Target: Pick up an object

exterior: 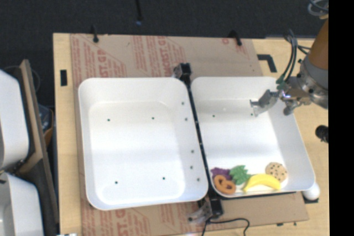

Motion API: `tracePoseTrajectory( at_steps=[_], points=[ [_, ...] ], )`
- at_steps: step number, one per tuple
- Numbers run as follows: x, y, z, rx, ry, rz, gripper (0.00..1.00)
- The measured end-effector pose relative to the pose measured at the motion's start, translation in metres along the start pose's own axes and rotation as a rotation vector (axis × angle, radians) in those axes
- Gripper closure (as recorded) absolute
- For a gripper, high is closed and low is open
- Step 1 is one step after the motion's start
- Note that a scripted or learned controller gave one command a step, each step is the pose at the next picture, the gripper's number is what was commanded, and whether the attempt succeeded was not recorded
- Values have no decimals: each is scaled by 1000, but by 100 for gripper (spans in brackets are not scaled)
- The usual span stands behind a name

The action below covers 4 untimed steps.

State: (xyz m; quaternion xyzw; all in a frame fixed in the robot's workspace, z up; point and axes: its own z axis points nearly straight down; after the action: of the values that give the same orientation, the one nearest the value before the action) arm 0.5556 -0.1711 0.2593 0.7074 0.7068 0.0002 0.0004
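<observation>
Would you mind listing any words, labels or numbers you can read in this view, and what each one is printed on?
Red printing on the cardboard sheet under the two bins: repeated lines of lettering that appear mirrored or upside down, too blurred to read.
Left bin, right bin, the toy food pieces and the gripper: no text I can make out.
</observation>
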Motion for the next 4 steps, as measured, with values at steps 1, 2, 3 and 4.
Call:
tracePoseTrajectory(
  at_steps=[1,2,3,4],
  points=[
    [22,-2,125,11,2,-1,0],
    [16,-11,106,-1,0,0,0],
    [10,-13,92,-1,-1,0,0],
    [63,33,36,-5,1,-6,0]
  ],
)
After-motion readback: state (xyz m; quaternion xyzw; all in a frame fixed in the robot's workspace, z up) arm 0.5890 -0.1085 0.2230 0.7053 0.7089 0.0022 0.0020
